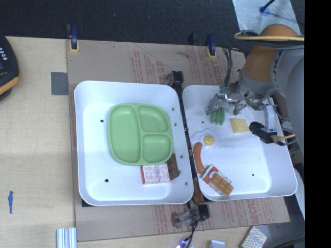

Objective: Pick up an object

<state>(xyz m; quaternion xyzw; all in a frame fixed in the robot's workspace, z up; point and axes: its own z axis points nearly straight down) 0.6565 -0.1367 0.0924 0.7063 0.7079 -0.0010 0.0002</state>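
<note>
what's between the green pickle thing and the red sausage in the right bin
In the camera view, a small fried egg toy lies between the green pickle-like piece and the red sausage, on bare white bin floor.

A robotics lab, plainly. Two white bins point(83, 138) sit on cardboard point(129, 61) clamped to a bench point(31, 154). A grey arm point(289, 81) reaches in.

Blue clamps point(73, 36) on cardboard sheet point(129, 66), grey tape point(59, 82) nearby.
</note>
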